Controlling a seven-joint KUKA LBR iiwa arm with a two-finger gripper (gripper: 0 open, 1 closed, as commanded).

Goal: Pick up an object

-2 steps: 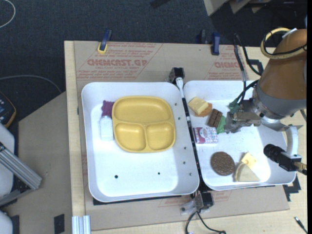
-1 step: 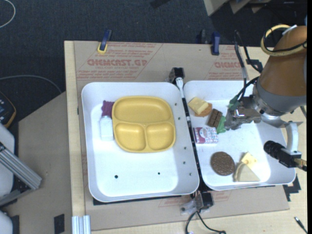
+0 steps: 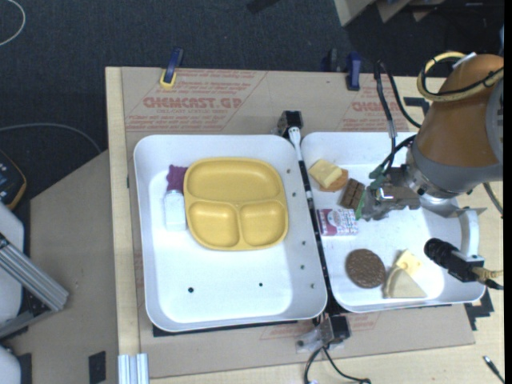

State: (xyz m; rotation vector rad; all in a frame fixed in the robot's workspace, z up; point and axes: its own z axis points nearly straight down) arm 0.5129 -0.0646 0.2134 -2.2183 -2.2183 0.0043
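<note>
Gripper (image 3: 370, 201) is hovering low over the brown bar (image 3: 352, 193) in the right bin (image 3: 448, 294), probably lining up a grab; finger state can't be told.

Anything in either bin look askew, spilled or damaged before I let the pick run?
Nothing looks spilled or broken. The yellow divided tray in the left bin covers part of a purple item at its left edge. The right bin's food pieces lie scattered but intact.
</note>
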